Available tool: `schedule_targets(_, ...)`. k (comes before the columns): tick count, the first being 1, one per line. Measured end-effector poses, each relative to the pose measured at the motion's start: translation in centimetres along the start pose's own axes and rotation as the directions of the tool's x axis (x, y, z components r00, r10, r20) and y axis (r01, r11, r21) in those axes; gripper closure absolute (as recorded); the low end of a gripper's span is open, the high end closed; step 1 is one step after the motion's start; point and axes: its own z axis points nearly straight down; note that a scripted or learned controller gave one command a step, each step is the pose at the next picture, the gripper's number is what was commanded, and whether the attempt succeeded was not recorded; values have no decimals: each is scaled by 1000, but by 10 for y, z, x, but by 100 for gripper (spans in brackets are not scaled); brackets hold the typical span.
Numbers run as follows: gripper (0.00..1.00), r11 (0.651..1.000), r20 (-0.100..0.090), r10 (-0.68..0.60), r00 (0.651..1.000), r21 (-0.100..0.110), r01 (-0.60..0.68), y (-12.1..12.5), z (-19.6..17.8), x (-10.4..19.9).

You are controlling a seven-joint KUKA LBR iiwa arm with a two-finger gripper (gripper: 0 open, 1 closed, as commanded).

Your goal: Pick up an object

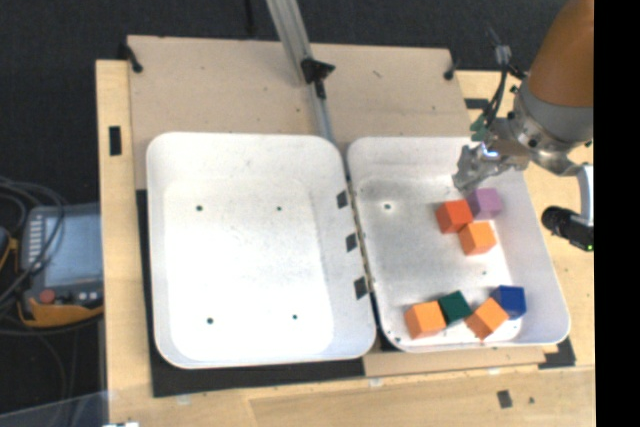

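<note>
The right bin [400, 265] holds several small blocks. A red-orange block [454, 215], a purple block [488, 203] and an orange block [478, 237] cluster near its far right side. Along its near edge lie an orange block [425, 318], a dark green block [455, 306], another orange block [488, 317] and a blue block [510, 299]. My gripper [472, 171] hangs over the far right part of this bin, just above and left of the purple block. I see no block lifted between its tips.
The left bin [250, 245] sits beside the right one, with a dark hinge strip between them. A slanted metal rail [285, 5] rises from behind the bins. A handheld pendant with cables [60, 260] lies off the bench at left.
</note>
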Motion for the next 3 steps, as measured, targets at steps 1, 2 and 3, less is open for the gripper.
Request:
schedule_targets(1,100,1000,-1,0,1000,8,0,-9,13,52)
schedule_targets(2,100,1000,-1,0,1000,9,0,-23,26,102)
schedule_targets(3,100,1000,-4,-3,1000,8,4,-35,16,154)
